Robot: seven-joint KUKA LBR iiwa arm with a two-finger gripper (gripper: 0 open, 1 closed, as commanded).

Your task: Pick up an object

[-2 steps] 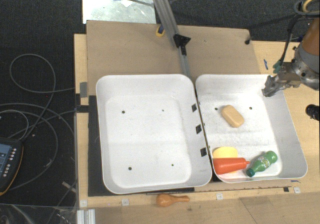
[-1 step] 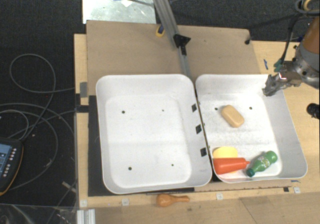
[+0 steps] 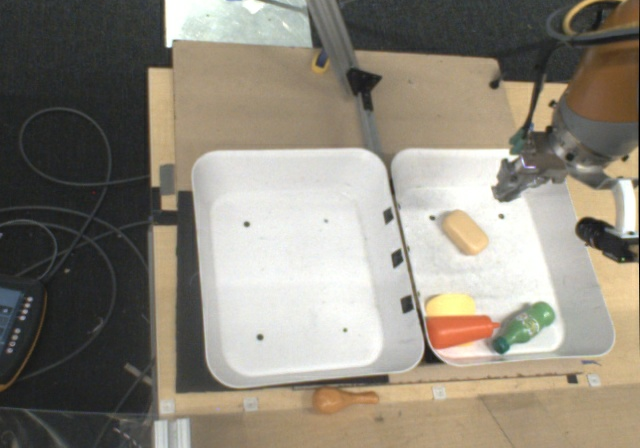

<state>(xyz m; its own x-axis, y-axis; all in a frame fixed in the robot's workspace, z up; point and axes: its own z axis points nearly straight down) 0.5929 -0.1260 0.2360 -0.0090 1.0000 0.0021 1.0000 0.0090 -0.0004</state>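
Observation:
The right bin (image 3: 575, 266) holds a tan oval block (image 3: 465, 233) near its middle. Along its front wall lie a yellow rounded piece (image 3: 450, 305), an orange-red carrot-shaped toy (image 3: 462, 329) and a small green bottle (image 3: 524, 326). My gripper (image 3: 512, 183) hangs over the back right part of this bin, up and to the right of the tan block and apart from it. Nothing shows between its fingers, and their spacing is too small and dark to read.
The left bin (image 3: 215, 336) stands beside the right one. A small tan pear-shaped object (image 3: 343, 398) lies on the bench in front of the bins. A grey pole (image 3: 335, 31) slants in from the back. Cables and a pendant lie on the floor at left.

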